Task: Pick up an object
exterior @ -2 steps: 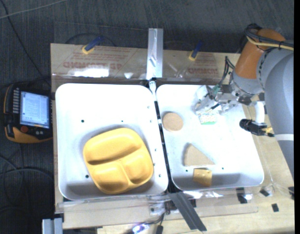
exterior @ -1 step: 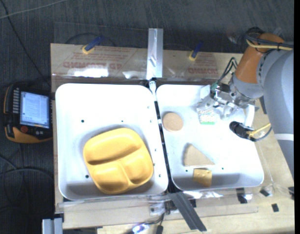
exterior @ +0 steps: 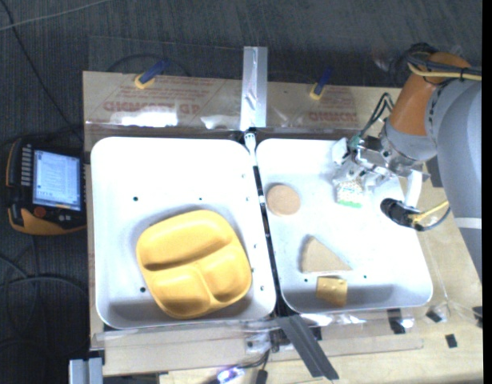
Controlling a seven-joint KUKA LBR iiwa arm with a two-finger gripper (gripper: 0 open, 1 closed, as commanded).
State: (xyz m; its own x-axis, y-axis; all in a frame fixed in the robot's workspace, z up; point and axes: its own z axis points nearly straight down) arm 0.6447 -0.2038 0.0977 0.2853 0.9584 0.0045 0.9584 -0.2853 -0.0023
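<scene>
- Gripper (exterior: 351, 184) sat at right bin (exterior: 406, 290) back edge; grip state couldn't be told.
- Risk: round disc (exterior: 283, 199) and wedge (exterior: 321, 256) lay flat, so fingers could skid off.

A yellow divided plate (exterior: 195, 262) lies flat in the left bin. In the right bin a round tan disc (exterior: 283, 199) sits near the divider, a tan wedge (exterior: 321, 257) lies flat mid-bin, and a small brown block (exterior: 332, 290) rests just below it by the front wall.
</scene>
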